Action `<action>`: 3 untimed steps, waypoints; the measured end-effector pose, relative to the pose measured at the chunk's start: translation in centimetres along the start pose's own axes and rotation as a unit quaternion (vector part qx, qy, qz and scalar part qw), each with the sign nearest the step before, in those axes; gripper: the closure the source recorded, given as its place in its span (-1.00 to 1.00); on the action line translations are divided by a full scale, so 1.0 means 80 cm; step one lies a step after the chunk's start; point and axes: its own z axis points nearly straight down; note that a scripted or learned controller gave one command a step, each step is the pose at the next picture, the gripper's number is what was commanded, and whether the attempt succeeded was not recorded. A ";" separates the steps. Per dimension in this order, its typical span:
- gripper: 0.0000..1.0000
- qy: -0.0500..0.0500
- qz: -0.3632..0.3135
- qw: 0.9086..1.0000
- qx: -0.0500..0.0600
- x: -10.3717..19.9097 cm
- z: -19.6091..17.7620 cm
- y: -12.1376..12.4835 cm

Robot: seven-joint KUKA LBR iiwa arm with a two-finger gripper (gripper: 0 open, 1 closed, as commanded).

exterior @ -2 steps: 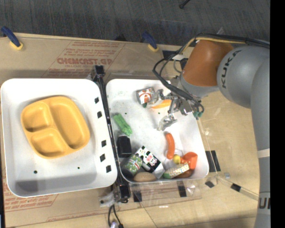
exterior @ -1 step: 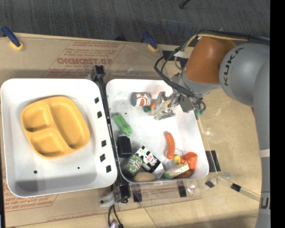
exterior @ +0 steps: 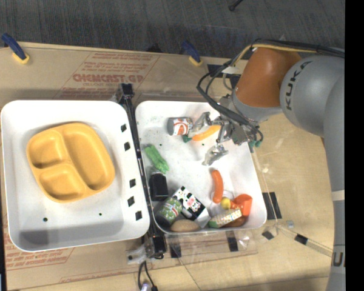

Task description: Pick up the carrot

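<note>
The carrot (exterior: 205,133) is a small orange piece in the upper part of the right bin (exterior: 253,168). My gripper (exterior: 207,139) hangs over it from the right. One finger (exterior: 199,122) is just above the carrot and the other finger (exterior: 213,155) is well below it. The jaws are spread much wider than the carrot, so the gripper is open around it, not clamped on it. Part of the carrot's right end is hidden under the wrist.
A red and white can (exterior: 179,126) lies just left of the carrot. A green vegetable (exterior: 156,158), a black block (exterior: 158,187), a red sausage (exterior: 217,185) and several toys fill the bin's lower part. The left bin (exterior: 12,187) holds a yellow divided tray (exterior: 70,160).
</note>
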 end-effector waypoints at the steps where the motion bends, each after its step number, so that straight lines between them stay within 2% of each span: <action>1: -1.00 -0.001 0.127 0.992 0.000 0.055 0.015 0.021; 2: -1.00 0.010 0.192 0.981 -0.002 -0.010 0.015 -0.004; 3: -1.00 -0.002 0.047 0.999 0.001 0.022 -0.031 0.002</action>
